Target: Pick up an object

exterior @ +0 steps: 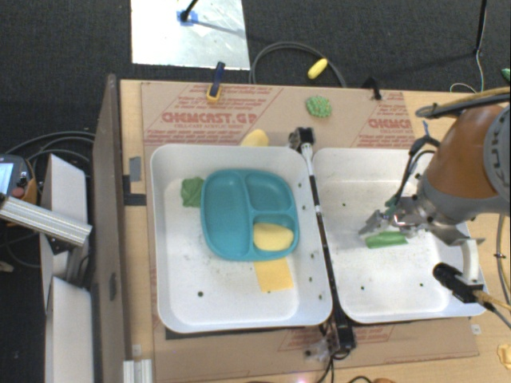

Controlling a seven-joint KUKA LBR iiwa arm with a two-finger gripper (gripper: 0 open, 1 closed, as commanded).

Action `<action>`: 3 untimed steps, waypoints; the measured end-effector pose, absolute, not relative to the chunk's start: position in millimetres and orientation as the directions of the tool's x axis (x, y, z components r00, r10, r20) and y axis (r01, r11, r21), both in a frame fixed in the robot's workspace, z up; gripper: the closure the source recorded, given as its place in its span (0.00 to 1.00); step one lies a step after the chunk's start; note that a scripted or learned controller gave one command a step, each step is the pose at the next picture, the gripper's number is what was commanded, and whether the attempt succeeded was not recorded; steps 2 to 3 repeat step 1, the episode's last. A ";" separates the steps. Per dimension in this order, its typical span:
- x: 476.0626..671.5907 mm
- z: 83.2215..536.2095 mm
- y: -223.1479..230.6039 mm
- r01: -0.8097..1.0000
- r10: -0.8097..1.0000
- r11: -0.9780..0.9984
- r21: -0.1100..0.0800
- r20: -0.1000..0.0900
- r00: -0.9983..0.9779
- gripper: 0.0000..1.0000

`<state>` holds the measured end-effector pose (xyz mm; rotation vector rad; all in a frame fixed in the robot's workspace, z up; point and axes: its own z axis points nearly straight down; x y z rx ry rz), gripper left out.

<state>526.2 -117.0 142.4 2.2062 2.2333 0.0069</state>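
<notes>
arm: grey with the orange band, reaching into the right bin (415,298) from the right, wrist low over the bin floor
gripper (389,223): down at the green piece, honestly can't tell if the fingers are spread or closed, too much metal clutter there
green piece (387,239): flat little green bar lying on the right bin floor, right under the gripper tip, looks like it's touching or just about
tray (247,214): teal divided one, sitting in the left bin (180,294), left of the green piece across the bin divider
yellow lump (273,236): in the tray's lower right compartment
yellow slice (274,276): flat square just below the tray, partly tucked under its edge
leaf (192,191): green, poking out at the tray's upper left
outside the bins: pale yellow thing (255,139) just above the left bin rim, green knobby bit (318,106) on the cardboard further up
</notes>
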 end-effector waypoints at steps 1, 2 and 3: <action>549.1 186.7 -42.1 1.000 1.000 0.011 0.006 0.001 -0.011 1.00; 549.1 186.7 -42.1 1.000 1.000 0.011 0.006 0.001 -0.011 1.00; 549.1 186.7 -42.1 1.000 1.000 0.011 0.006 0.001 -0.011 1.00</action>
